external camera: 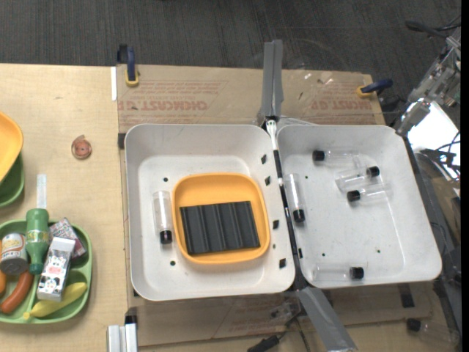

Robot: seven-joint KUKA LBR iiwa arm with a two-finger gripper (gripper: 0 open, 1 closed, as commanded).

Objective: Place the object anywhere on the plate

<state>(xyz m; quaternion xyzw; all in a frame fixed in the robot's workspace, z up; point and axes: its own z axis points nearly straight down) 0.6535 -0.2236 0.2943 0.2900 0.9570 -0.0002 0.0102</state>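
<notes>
Since those clear vials point(357, 182) in the right bin point(410, 262) look light, rigid and slippery, I'd grip one across its middle, not the black cap. Orange plate point(253, 185) sits in the left bin point(143, 270). Can't tell the gripper's state.

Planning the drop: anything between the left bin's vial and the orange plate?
Nothing visible lies between the vial and the plate; they sit side by side. A dark ridged block already covers the plate's middle.
</notes>
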